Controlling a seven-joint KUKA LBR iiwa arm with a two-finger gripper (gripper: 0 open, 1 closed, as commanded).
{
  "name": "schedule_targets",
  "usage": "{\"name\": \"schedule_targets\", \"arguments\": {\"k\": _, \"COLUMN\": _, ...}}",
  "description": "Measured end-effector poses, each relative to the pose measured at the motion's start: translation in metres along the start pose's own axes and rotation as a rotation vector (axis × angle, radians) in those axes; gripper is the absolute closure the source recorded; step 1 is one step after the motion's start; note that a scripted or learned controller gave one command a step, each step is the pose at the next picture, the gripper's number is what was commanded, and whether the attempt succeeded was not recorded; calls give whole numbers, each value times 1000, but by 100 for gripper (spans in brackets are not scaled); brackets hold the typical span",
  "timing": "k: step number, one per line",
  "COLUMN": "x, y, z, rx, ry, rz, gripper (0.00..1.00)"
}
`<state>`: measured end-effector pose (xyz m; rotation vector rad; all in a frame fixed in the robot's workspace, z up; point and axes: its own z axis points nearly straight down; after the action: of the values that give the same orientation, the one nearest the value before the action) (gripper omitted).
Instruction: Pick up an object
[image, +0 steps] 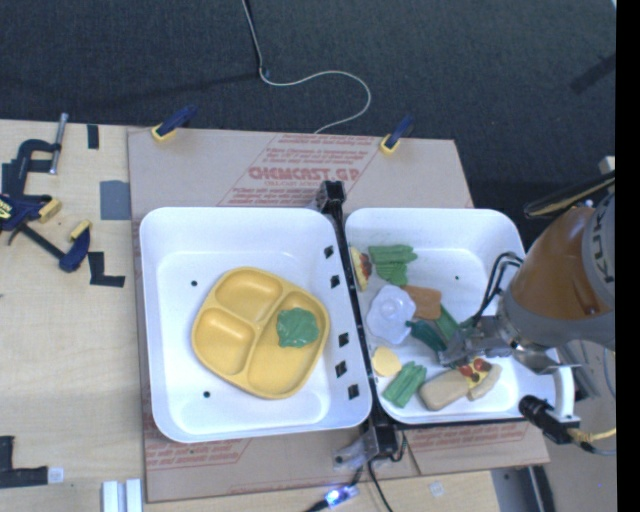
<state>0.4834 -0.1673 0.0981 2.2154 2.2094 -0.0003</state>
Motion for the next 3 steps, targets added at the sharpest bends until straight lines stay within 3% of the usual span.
{"name": "schedule_targets", "arguments": {"k": 1, "x": 6, "y": -3, "z": -58, "rx": 11, "ry": 10, "rz": -4, "gripper": 100}}
{"name": "schedule_targets", "arguments": {"k": 3, "x": 7, "y": -2, "z": -127, "rx": 9, "ry": 9, "rz": -4, "gripper": 100}}
